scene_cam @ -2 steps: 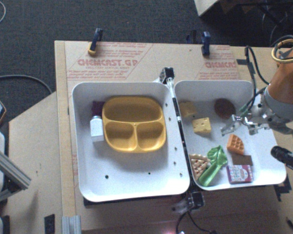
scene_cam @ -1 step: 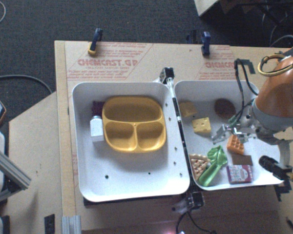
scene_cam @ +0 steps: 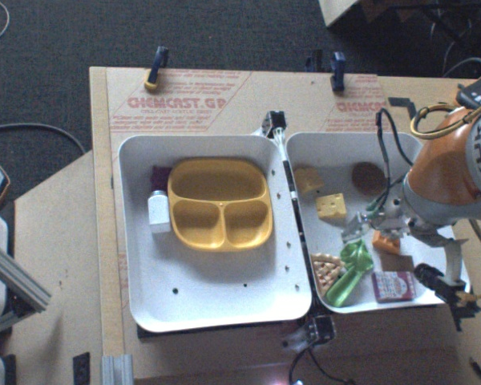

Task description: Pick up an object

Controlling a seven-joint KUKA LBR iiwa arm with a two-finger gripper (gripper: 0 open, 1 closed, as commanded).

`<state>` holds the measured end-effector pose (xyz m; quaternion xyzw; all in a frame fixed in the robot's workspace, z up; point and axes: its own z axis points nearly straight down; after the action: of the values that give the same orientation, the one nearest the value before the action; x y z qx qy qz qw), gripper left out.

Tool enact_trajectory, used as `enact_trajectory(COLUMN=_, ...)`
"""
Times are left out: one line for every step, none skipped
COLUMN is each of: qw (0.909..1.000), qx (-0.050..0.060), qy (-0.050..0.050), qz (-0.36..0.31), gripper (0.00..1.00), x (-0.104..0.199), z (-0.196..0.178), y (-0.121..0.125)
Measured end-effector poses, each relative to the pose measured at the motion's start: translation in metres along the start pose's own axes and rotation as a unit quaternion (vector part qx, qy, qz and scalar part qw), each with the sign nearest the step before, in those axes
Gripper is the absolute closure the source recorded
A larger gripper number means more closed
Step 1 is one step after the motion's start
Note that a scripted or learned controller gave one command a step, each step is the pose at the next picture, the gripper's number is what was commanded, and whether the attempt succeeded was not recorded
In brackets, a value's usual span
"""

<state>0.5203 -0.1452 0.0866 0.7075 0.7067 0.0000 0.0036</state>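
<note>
The right bin (scene_cam: 337,141) holds several small objects. Among them are a yellow cheese wedge (scene_cam: 331,207), a beige chunk (scene_cam: 308,180) and a brown round piece (scene_cam: 368,178). Nearer the front lie a green scoop-like toy (scene_cam: 349,275), a cluster of tan nuts (scene_cam: 327,269), an orange piece (scene_cam: 386,242) and a pink packet (scene_cam: 394,285). My gripper (scene_cam: 367,227) reaches down from the right into the middle of this bin. It sits just above the green toy and beside the orange piece. The arm's orange band (scene_cam: 445,167) hides part of the bin's right side.
The left bin (scene_cam: 136,239) carries a yellow divided plate (scene_cam: 220,203), with a white bottle (scene_cam: 159,212) and a dark purple item (scene_cam: 160,175) at the plate's left. Clamps (scene_cam: 155,68) stand at the board's back edge. A cable (scene_cam: 389,147) loops over the right bin.
</note>
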Motion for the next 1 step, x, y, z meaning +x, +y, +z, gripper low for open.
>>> enact_trajectory(qw=1.0, qx=-0.005, qy=-0.002, qz=0.001, gripper=1.0, x=-0.0026, z=-0.0148, y=0.0028)
